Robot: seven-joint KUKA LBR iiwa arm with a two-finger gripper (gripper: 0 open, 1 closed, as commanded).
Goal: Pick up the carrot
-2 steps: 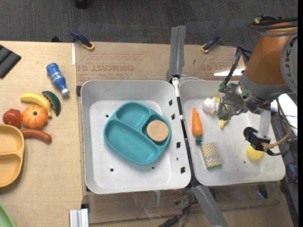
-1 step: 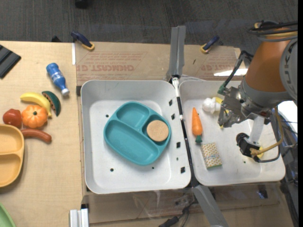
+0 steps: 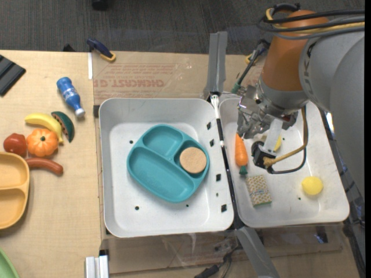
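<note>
Arm (image 3: 336, 57): pale grey rounded shell w/ orange band (image 3: 287, 33) above wrist; black cables (image 3: 290, 13) looped over band; dark metal gripper (image 3: 250, 129) assy, exposed wiring.

cam: 1 fixed view | position: above bench (image 3: 52, 213) | facing: down at a slant | covers: 2 white bins (image 3: 165, 225) | arm (image 3: 324, 57) enters from right

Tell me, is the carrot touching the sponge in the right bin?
Apart. The camera view shows a strip of white bin floor between the carrot's green tip and the sponge below it.
</note>
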